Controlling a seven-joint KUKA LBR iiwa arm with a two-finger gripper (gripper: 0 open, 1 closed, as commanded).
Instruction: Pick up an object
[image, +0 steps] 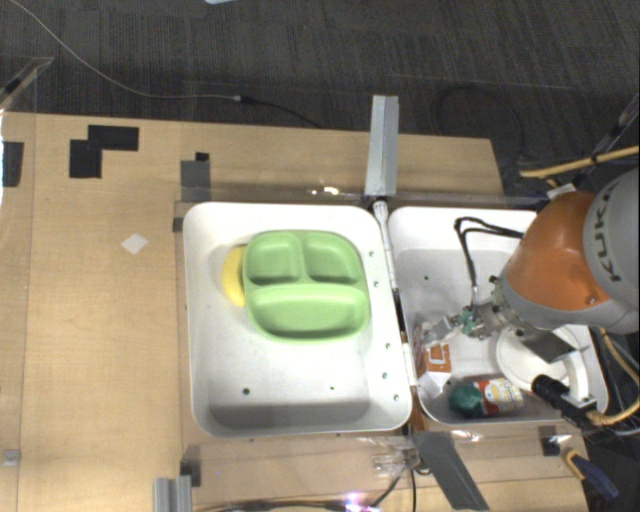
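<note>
In the left bin (210, 380) a green divided plate (303, 283) lies upside up, with a yellow object (232, 275) peeking out from under its left edge. In the right bin (425, 245) lie a small orange-and-white packet (436, 357), a dark green round object (465, 400) and beside it a red-labelled bottle (500, 395). A white plate or lid (520, 358) lies partly under the arm. My gripper (468, 322) hangs low over the right bin's middle, just above and right of the packet. The orange wrist band (555, 262) covers much of the bin.
A metal divider post (381, 150) stands between the bins at the back. Black cables (475, 235) loop along the arm inside the right bin. Wooden bench surface (90, 330) spreads to the left, with black tape marks (100, 148).
</note>
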